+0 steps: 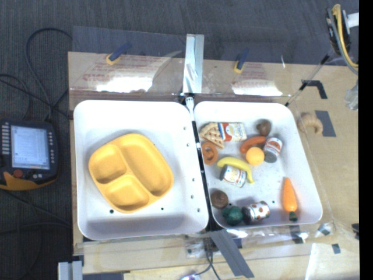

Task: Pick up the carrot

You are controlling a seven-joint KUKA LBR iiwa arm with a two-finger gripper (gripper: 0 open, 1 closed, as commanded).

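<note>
You cannot tell from this view how far the pincer is open or whether it has hold of anything, so start at the right side, where the arm reaches in. A loop of yellow and black cable (341, 25) hangs at the upper right corner, above the bench.

Your target, the orange plastic carrot with a dark green tip (289, 198), lies flat in the shallow white right bin (269, 182). It is close beside the bin's right wall, near the lower right corner, with its green tip pointing to the lower edge. It stands apart from the other items.

To its left along the lower wall you see a small tin with a dark label (256, 212), a dark green round toy (233, 215) touching it, and a brown round piece (219, 199).

In the middle of the bin a yellow toy banana (235, 164) rests over a small white-labelled can (235, 177). Above them an orange ball (254, 156) sits against a reddish toy sausage (252, 143), with another small can (272, 149) just beside it.

Near the top wall lie a brown lump (263, 126), a red and white packet (234, 131) and a tan waffle (211, 134), with a brown ring (210, 153) below the waffle.

The shallow white left bin (93, 116) holds a yellow three-part plastic plate (130, 171). A grey handheld control pendant (28, 153) lies on the floor, well to the left.
</note>
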